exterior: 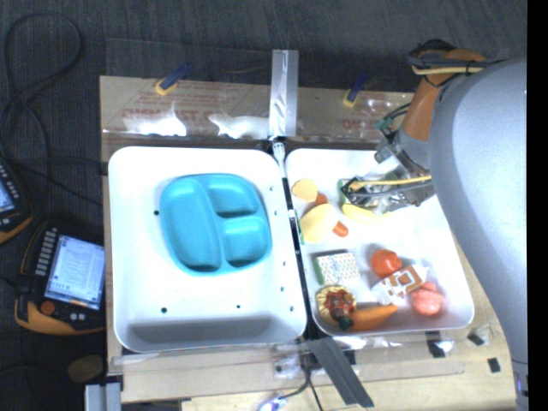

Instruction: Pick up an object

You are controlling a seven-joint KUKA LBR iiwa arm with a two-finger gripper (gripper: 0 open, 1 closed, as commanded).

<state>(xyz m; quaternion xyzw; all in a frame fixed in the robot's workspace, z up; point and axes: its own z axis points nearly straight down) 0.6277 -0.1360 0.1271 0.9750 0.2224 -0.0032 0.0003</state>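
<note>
With my gripper [364, 191] low in the right bin [454, 268], finger state I cannot tell, I'd settle squarely over the yellow fruit [360, 210] just beside it, right of the divider, before squeezing.

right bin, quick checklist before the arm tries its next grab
1. Objects within reach in the right bin: ok, several toy foods lie there.
2. Gripper position: ok, low over the bin's upper part, near a yellow piece.
3. Anything held: cannot tell, clutter hides it.
4. Spacing of targets: not ok, the carrot, red tomato and pink piece crowd together.
5. Blue tray in the left bin: ok, away from the arm.
</note>
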